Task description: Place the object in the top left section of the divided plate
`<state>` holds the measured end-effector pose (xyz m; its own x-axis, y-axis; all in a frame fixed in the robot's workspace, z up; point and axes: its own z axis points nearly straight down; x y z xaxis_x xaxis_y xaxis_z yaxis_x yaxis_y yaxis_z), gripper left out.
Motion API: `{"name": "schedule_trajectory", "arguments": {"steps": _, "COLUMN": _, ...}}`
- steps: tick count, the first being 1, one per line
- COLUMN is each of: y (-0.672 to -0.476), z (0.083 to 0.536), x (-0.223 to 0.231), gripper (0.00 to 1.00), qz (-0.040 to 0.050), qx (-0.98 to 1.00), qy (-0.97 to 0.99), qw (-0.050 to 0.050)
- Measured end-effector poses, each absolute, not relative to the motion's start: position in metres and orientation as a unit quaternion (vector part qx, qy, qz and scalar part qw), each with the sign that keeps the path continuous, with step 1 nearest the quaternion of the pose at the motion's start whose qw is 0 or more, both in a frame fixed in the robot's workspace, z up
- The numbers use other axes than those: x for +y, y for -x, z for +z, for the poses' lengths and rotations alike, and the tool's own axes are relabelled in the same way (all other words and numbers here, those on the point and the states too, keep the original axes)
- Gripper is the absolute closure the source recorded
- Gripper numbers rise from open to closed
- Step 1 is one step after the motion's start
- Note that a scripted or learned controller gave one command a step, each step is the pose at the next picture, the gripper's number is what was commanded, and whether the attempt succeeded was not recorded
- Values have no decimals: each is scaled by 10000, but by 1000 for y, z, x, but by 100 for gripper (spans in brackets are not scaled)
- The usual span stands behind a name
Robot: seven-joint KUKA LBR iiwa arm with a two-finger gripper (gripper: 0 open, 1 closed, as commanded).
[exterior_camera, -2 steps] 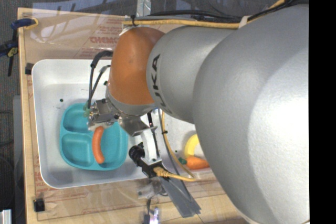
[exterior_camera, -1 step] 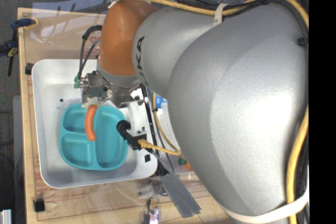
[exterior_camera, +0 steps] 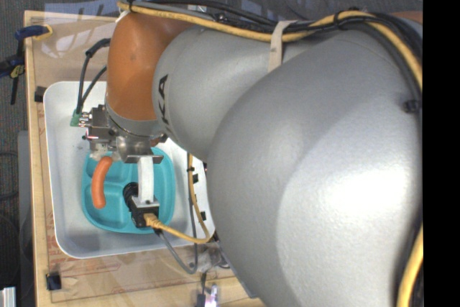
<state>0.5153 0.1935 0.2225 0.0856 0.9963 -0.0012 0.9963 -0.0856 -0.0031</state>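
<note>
A teal divided plate (exterior_camera: pixel 164 190) lies in the left white bin (exterior_camera: pixel 57 154). An orange sausage-shaped object (exterior_camera: pixel 100 183) rests in the plate's left section, lying lengthwise with its upper end curved to the right. My gripper (exterior_camera: pixel 108 149) hangs just above that upper end, under the orange wrist band (exterior_camera: pixel 133 75). Whether it touches the object I cannot tell. The arm hides the plate's right side and much of its upper part.
The grey arm covers the right bin and most of the bench. A white bracket (exterior_camera: pixel 146 180) with a black connector (exterior_camera: pixel 140 208) and a yellow cable (exterior_camera: pixel 180 234) hangs over the plate's middle. The wooden bench edge (exterior_camera: pixel 32 83) runs along the left.
</note>
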Motion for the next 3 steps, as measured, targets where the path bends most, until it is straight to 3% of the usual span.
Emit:
{"name": "schedule_trajectory", "arguments": {"steps": 1, "y": -562, "z": 141, "x": 168, "gripper": 100, "qz": 39, "qx": -6153, "qy": 7883, "qw": 19}}
{"name": "schedule_trajectory", "arguments": {"steps": 2, "y": -555, "z": 91, "x": 140, "gripper": 100, "qz": 23, "qx": -6079, "qy": 7940, "qw": 12}}
{"name": "schedule_trajectory", "arguments": {"steps": 3, "y": -525, "z": 192, "x": 71, "gripper": 100, "qz": 9, "qx": -6288, "qy": 7776, "qw": 8}}
